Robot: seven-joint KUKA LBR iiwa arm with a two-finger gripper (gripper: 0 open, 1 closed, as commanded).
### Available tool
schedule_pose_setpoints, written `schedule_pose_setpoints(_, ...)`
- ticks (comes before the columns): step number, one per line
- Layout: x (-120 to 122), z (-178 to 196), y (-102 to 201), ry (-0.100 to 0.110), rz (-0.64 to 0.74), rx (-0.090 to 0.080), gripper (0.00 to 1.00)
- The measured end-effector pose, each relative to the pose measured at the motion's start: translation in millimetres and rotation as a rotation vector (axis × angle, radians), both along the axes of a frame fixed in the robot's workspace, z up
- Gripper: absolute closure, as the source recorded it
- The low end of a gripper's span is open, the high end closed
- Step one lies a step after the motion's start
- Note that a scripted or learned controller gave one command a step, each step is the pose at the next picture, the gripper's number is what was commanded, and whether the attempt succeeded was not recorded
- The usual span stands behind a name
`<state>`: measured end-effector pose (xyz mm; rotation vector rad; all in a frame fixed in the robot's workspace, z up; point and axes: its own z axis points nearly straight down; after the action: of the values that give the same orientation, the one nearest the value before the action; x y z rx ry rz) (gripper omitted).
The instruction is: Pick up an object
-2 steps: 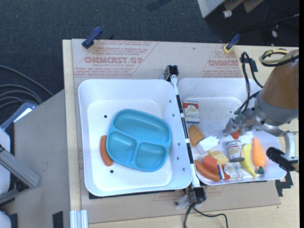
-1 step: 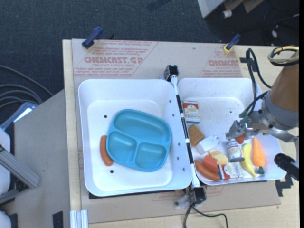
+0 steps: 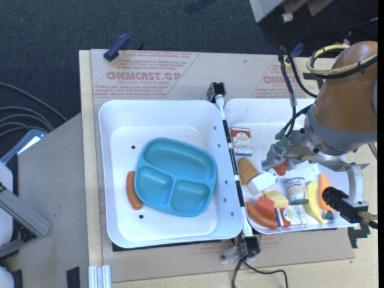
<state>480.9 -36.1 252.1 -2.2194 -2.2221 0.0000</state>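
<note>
Overhead, the arm (image 3: 348,95) leans in from the right across the right bin (image 3: 264,110), its orange band sitting above the grey wrist. The gripper (image 3: 279,158) hangs low over the middle of that bin, just above a red piece (image 3: 282,168) and just right of a brown bread-like item (image 3: 246,170); whether it touches anything cannot be told, and whether it is released or clenched cannot be told either.

Objects to pick crowd the right bin. A small red-and-white carton (image 3: 241,141) lies near the divider, toward the back. Below the gripper sit a white block (image 3: 261,182), a yellow cheese-like wedge (image 3: 273,198), a small can (image 3: 295,189) and a banana (image 3: 313,200). A sausage (image 3: 262,216) rests along the front edge, with a small printed packet (image 3: 294,217) beside it. An orange carrot-like piece (image 3: 324,183) lies at the right.

The left bin (image 3: 114,137) holds a blue tray (image 3: 175,176) with 3 compartments, tilted slightly, and an orange hot dog (image 3: 134,191) touching the tray's left edge. Both bins rest on the worktop (image 3: 150,77), a board printed with red lettering.
</note>
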Motion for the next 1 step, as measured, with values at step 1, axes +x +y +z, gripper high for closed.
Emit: schedule_pose_setpoints(1,-2.0,-3.0,73.8,0.002,0.0,0.0,1.0)
